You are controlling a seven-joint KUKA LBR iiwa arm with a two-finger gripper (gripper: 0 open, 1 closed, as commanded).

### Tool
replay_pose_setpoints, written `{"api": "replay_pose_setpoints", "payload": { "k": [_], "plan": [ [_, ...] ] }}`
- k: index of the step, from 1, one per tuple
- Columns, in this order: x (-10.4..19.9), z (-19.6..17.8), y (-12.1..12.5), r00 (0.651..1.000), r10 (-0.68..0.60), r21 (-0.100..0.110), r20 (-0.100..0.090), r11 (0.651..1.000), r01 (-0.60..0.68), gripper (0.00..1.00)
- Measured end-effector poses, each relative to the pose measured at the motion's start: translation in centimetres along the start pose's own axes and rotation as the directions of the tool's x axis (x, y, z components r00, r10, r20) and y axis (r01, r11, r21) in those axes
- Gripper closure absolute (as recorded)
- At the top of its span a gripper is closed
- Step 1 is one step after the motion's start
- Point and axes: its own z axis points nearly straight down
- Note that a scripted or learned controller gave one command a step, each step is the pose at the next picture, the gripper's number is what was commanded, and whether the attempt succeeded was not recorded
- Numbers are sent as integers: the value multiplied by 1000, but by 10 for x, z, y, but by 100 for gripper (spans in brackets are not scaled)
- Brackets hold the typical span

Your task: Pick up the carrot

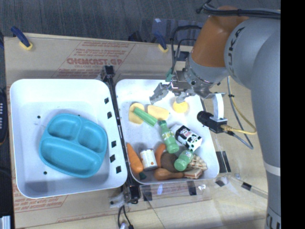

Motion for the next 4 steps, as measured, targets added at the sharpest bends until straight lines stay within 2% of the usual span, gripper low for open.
{"api": "replay_pose_setpoints", "payload": {
  "k": [1,2,3,4],
  "plan": [
    [-14,-4,48,998,-65,-4,2,998,65,0],
    [-34,145,63,983,-181,-4,1,983,181,0],
    [1,41,65,994,-110,-14,5,994,110,0],
    [-60,-19,62,991,-133,-9,6,991,134,0]
  ]
}}
